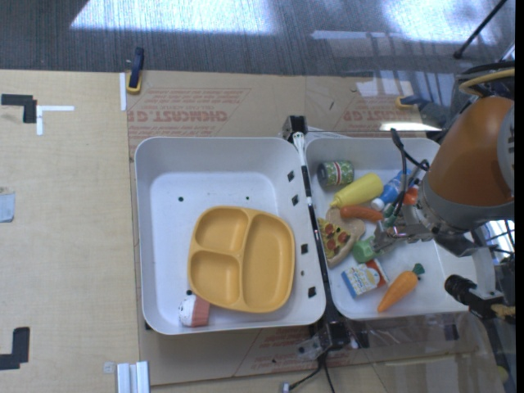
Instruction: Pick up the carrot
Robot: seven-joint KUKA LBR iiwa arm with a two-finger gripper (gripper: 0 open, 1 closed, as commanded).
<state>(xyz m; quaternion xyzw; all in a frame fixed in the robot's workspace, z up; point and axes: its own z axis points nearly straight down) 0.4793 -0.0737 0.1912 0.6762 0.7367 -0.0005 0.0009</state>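
1. Camera view, looking down at a slant: two shallow white bins sit side by side on a bench. The left bin [155, 219] holds a yellow divided plate [242, 258] and, at its near edge, a small pink and white toy [194, 311].
2. The carrot [399, 289] lies in the right bin [434, 301], close to its near right corner, with its green top pointing toward the right wall and its orange tip toward the near edge. Just beside it on the left lies a small carton [363, 279].
3. The gripper [391, 234] hangs over the middle of the right bin, above the clutter, apart from the carrot. You cannot tell from here how far it is open, and nothing shows held in it.
4. The carrot looks like a light, rigid toy with a smooth tapered body, so it may slip. You would best grip across its thicker half, near the green top.
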